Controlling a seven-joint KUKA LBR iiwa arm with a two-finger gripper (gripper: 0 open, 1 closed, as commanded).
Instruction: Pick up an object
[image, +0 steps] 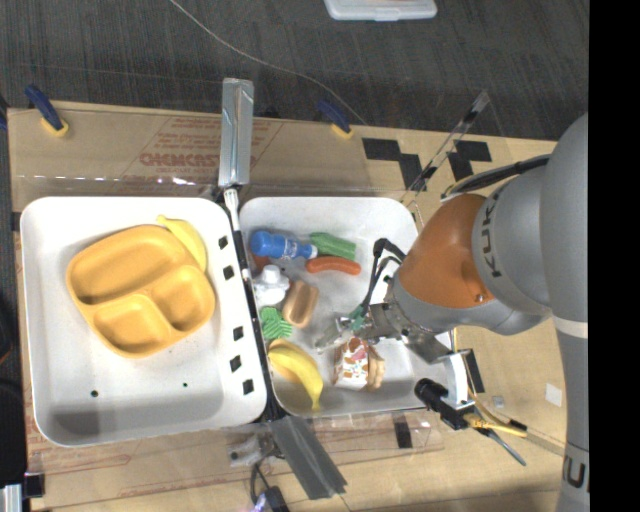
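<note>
Nothing looks lifted yet — every item lies on the floor of the right bin. The end effector is low in that bin, just above a small packet with a printed wrapper. Whether it is open, closed or gripping anything — I cannot tell.

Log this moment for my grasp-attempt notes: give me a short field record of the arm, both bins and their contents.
arm: grey and orange arm reaching over the right bin
gripper: gripper low, just above the patterned snack packet
left bin: shallow white left bin holding a yellow divided plastic tray
right bin: shallow white right bin holding a blue bottle, green pepper-shaped toy, orange carrot-shaped toy, yellow banana-shaped toy
held: nothing visibly between the fingers
</note>
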